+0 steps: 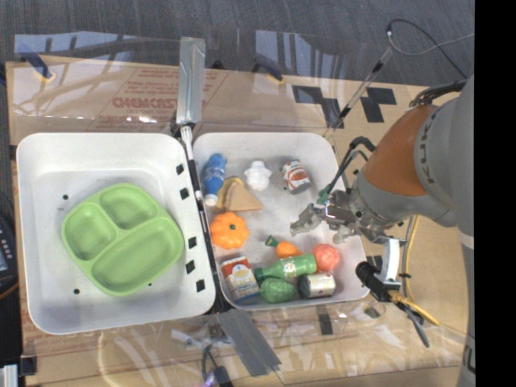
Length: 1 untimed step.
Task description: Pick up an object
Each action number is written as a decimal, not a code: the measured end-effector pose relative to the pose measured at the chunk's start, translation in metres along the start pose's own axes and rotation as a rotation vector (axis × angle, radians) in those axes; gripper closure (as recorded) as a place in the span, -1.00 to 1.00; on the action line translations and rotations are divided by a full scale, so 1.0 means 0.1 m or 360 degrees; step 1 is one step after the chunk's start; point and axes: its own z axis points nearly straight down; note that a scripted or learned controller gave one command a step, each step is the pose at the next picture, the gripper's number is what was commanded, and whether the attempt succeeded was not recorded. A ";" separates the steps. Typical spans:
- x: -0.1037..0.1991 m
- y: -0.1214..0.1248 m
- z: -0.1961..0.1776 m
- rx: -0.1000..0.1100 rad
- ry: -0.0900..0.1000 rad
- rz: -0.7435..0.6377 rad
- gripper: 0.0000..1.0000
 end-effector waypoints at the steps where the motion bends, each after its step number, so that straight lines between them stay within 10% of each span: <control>1: 0.34 -0.21 0.68 -0.0003 0.0002 -0.0117 -1.00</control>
